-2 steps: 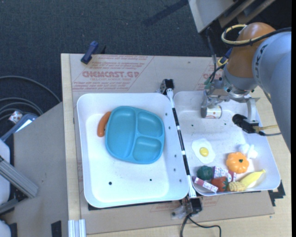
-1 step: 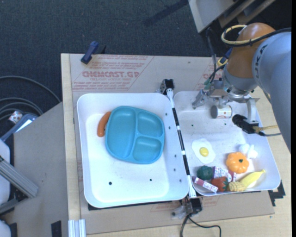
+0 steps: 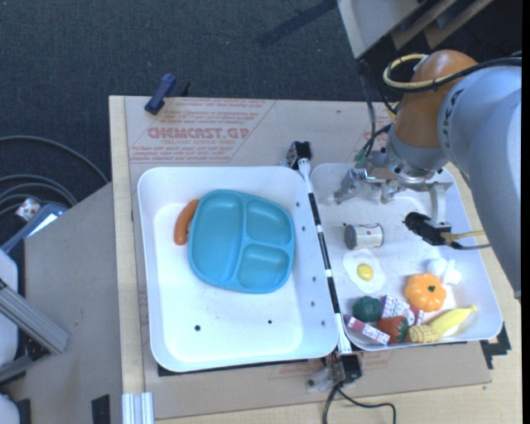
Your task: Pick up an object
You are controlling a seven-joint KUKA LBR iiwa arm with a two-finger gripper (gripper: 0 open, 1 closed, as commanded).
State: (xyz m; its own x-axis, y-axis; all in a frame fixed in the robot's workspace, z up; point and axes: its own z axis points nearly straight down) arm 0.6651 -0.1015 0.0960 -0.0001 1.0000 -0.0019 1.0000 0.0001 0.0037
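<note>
**Hand over right bin, nothing held**

Hand: fingers spread wide, empty, at the right bin's far end. Nearest candidate: small grey-and-white can, lying on its side just below. Fried egg toy, pumpkin, corn nearer the front. Advice: centre over the can, descend straight, close across its width.

A brown worktop, its protective paper printed in red lettering (the text reads upside down from here), stands on dark grey carpet. A blue clip sits at the board's 11 o'clock corner. Grey cables loop across the floor at 9 o'clock, with pale furniture at 1 o'clock. Light is even and soft.
</note>
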